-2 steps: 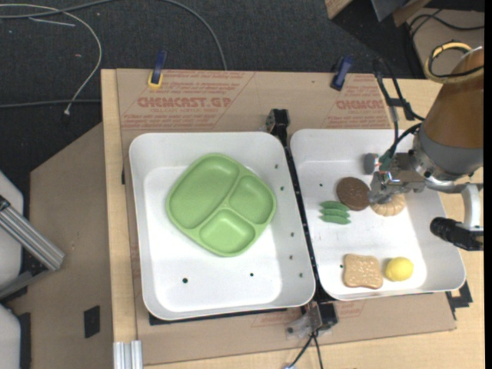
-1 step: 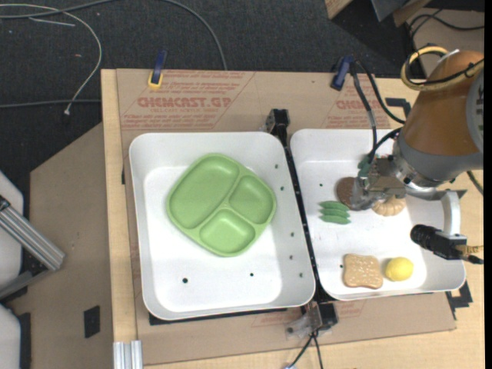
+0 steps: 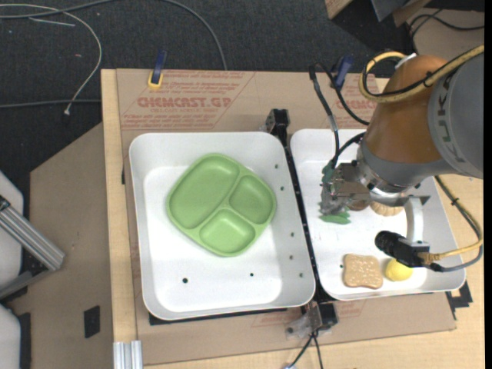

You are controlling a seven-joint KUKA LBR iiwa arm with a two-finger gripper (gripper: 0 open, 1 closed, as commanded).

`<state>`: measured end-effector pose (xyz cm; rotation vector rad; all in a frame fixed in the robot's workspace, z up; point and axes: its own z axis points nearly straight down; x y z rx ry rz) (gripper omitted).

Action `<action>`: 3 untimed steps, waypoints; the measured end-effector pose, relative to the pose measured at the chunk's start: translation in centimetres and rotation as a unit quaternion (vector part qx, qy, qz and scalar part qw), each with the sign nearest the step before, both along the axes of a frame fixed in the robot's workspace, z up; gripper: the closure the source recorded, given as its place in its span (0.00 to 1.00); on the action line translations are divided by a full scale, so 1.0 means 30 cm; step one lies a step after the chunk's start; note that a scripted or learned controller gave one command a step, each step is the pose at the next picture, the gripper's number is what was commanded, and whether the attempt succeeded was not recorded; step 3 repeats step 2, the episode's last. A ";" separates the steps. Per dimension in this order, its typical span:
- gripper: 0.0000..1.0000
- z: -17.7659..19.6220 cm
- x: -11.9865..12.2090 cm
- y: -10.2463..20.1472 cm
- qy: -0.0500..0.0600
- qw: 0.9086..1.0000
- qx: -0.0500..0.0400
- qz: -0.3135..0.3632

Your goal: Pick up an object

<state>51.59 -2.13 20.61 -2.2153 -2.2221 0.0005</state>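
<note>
Pincer (image 3: pixel 337 200): low in right white bin (image 3: pixel 430 279), finger state cannot be told | small flat green object (image 3: pixel 336 217): directly beneath | risk: thin piece slips; tan cracker-like square (image 3: pixel 362 270) nearby.

My arm: grey casing, orange band

I saw the arm (image 3: pixel 453 121) as a bulky grey shell with dark lettering partly showing, and a broad orange band (image 3: pixel 407 121) just below it. Yellow and black cables looped over the top of that band. Beneath the band sat a grey wrist collar, and under it the dark metal gripper (image 3: pixel 338 197).
</note>
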 end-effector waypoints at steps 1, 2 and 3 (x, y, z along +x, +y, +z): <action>1.00 0.050 -0.018 0.180 -0.002 1.000 0.000 0.001; 1.00 0.083 -0.066 0.355 -0.002 1.000 0.000 0.001; 1.00 0.083 -0.066 0.355 -0.002 1.000 0.000 0.001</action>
